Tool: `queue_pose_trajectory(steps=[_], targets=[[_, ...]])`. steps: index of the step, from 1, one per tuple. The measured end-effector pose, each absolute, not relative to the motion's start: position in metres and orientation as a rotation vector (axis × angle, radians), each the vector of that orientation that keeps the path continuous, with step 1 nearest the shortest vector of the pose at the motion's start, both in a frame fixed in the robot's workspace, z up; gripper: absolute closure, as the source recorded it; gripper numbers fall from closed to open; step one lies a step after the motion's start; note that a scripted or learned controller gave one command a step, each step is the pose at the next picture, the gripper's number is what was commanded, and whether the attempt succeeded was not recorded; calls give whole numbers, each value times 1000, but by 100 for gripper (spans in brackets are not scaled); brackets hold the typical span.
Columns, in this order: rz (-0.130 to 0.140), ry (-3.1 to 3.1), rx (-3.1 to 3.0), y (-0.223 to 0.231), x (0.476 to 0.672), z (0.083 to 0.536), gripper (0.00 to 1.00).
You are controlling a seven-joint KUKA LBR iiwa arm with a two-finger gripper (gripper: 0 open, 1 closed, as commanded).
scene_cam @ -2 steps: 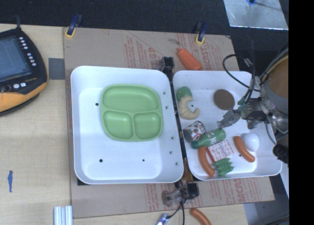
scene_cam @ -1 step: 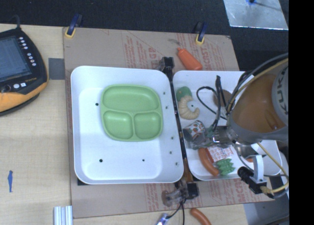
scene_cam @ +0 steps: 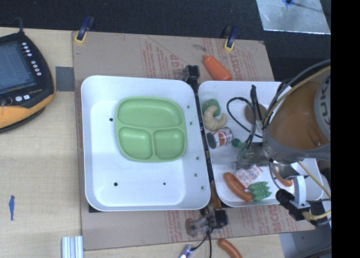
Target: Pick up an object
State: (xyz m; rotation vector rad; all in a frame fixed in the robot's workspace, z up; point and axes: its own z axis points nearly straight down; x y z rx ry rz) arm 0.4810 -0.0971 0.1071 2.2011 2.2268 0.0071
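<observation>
While the arm (scene_cam: 298,122) hangs low over the right bin (scene_cam: 225,89), nothing tells you that an object is in hand, so I would count the pick as not yet made. The gripper (scene_cam: 254,155) sits near the middle of that bin, among dark cables, and its tip is buried under the wrist; you cannot tell how the claw stands.

You have several candidates in the right bin. A small can (scene_cam: 220,137) with a red label lies near the bin's left wall, just left of the gripper. A curled tan toy (scene_cam: 214,117) lies above it, toward the far-left corner. A sausage (scene_cam: 237,187) and a green piece (scene_cam: 259,190) lie along the near edge, with a white packet (scene_cam: 247,173) just above them, right under the gripper. The packet looks the likeliest target, though that is a guess.

The left bin (scene_cam: 101,184) carries a green plate (scene_cam: 151,129) near its centre. A carrot (scene_cam: 216,68) lies outside, past the right bin's far edge.

What you still need: a firm grip, then a lift clear of the bin.
</observation>
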Motion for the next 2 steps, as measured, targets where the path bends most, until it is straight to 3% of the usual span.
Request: queue_pose_trajectory(steps=[1,2], targets=[[-3,2223,2218,-199,518,161,100],[-3,2226,2218,-198,518,161,0]])
